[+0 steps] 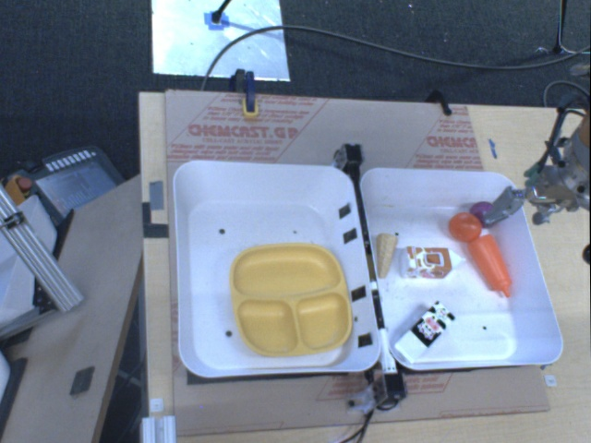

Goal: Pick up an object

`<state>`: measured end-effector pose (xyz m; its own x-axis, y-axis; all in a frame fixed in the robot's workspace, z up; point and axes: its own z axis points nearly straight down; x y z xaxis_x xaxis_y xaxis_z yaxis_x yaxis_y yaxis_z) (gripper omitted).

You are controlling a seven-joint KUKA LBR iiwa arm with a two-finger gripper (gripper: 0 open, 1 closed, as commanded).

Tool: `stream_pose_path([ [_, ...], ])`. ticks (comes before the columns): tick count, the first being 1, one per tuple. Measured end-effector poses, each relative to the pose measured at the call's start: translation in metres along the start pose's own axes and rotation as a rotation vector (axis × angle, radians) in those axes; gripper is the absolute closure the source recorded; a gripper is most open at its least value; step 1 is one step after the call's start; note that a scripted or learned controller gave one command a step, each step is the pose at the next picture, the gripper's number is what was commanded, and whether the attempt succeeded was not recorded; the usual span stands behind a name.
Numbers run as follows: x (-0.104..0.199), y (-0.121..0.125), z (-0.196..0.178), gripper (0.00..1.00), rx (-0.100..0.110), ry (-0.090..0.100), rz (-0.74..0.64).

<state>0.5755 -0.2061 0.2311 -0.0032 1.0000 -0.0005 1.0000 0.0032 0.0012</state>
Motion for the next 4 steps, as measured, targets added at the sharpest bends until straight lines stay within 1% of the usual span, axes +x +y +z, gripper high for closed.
stream_pose_path([
  [1,0.000,0.004,0.062,0.00,0.003,0.001,0.001],
  [3,0.004,0.002,0.147,0.00,-0.001,0.000,0.002],
  [4,0.003,0.003,0.135,1.00,-0.006,-0.002,0.003],
])
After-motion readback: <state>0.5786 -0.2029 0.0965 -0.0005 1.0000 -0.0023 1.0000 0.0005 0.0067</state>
